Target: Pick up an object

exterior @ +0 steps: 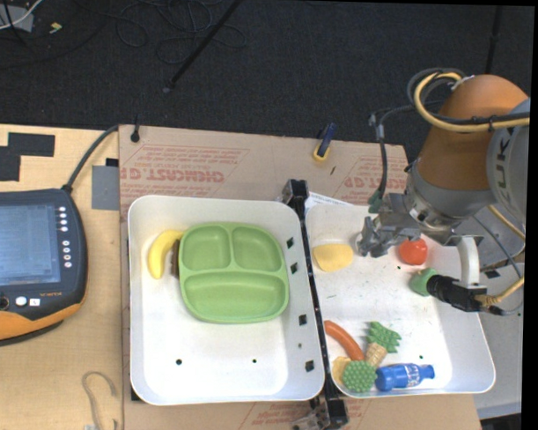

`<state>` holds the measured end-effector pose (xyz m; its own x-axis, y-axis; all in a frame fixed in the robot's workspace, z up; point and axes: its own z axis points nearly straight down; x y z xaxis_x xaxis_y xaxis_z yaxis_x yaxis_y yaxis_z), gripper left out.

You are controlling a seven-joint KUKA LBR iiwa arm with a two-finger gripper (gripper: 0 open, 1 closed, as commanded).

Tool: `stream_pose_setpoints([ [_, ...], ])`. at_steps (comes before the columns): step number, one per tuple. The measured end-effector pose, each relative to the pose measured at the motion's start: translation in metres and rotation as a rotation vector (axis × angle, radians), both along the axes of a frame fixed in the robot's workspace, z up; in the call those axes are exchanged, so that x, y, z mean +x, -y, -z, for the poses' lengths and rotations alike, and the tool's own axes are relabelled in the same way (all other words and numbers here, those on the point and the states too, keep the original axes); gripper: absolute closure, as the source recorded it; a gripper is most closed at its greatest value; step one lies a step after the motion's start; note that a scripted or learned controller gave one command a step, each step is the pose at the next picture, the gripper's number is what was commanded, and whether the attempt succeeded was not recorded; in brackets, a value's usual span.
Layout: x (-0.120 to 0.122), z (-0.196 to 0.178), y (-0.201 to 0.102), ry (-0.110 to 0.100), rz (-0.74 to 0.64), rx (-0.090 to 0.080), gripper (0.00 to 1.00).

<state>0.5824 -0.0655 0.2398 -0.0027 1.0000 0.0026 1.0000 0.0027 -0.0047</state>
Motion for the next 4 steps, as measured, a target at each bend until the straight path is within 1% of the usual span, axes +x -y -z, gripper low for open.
stream_pose_setpoints([
  [1, -0.010, 0.004, -0.012, -0.001, 0.001, -0.002, 1.00],
  [2, -0.011, 0.003, -0.014, 0.000, 0.000, -0.001, 1.00],
  [3, -0.007, 0.018, -0.008, -0.002, 0.003, -0.002, 1.00],
  [4, -0.010, 0.022, -0.010, -0.001, 0.005, -0.002, 1.00],
])
